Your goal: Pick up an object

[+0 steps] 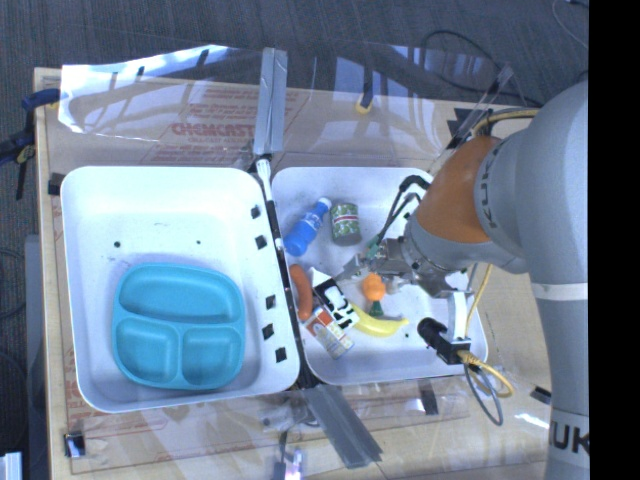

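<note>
Lying in the left bin (90,208), a blue tray (180,325) is seen; the end effector's (372,260) grip cannot be told.

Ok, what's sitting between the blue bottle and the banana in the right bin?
In the camera view, a black-and-white patterned box lies between the blue bottle and the banana, beside an orange carrot-like piece.

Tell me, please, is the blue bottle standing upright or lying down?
Lying down: the blue bottle rests on its side on the right bin's floor, white cap pointing toward the far wall.
</note>
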Controlling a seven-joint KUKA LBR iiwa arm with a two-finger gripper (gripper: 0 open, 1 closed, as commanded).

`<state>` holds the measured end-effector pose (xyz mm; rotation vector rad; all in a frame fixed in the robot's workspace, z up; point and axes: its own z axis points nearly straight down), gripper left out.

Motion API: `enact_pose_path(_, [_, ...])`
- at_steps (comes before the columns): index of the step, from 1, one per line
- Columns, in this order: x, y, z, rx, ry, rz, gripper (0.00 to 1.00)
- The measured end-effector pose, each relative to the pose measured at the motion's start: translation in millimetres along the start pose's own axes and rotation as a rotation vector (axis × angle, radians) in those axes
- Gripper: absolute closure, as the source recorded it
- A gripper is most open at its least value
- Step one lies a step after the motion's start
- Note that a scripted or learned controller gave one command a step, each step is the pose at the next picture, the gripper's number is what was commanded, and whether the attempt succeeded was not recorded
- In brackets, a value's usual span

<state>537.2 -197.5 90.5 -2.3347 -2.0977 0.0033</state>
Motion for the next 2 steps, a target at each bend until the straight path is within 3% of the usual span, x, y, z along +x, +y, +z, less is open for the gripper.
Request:
enact_pose_path(1, [-0.3, -0.1, -8.2, 0.004, 0.0, -0.004, 1.0])
enact_pose_path(2, [44.1, 56.6, -90.6, -0.001, 0.0, -0.094, 1.0])
